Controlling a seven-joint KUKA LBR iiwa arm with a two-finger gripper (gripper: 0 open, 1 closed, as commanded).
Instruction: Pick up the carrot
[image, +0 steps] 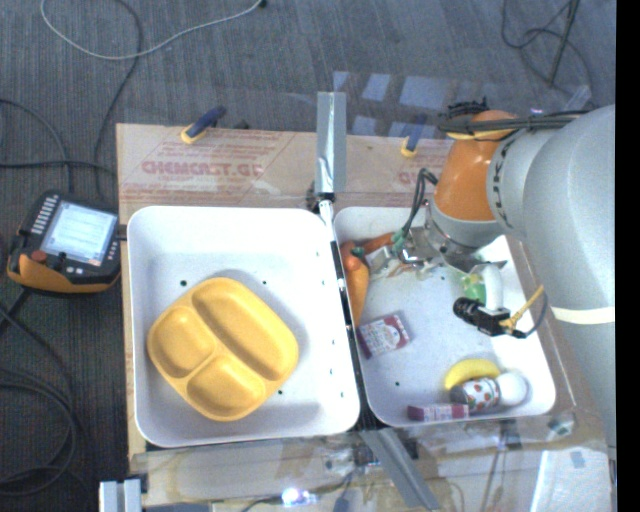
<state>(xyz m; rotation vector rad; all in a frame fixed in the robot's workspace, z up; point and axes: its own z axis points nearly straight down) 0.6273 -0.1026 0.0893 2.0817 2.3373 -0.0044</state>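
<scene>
Gripper (400, 250) low over the rear left of the right bin (535, 395), just beside the carrot (354, 280).
The carrot lies along the bin's left wall, at the divider beside the left bin (150, 240), which carries a yellow sectioned tray (223, 346). Whether the claw is open or closed cannot be told. A red packet (384, 333) sits mid-bin; a banana (468, 373) lies near the front edge.

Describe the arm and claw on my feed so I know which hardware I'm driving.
The arm is thick, rounded and pale grey, with a glossy orange band above the wrist. Thin dark cables run across the top of that band. Below it sits a small metallic claw with dark fittings and a thin dark wire looping beside it, over the right bin.
</scene>
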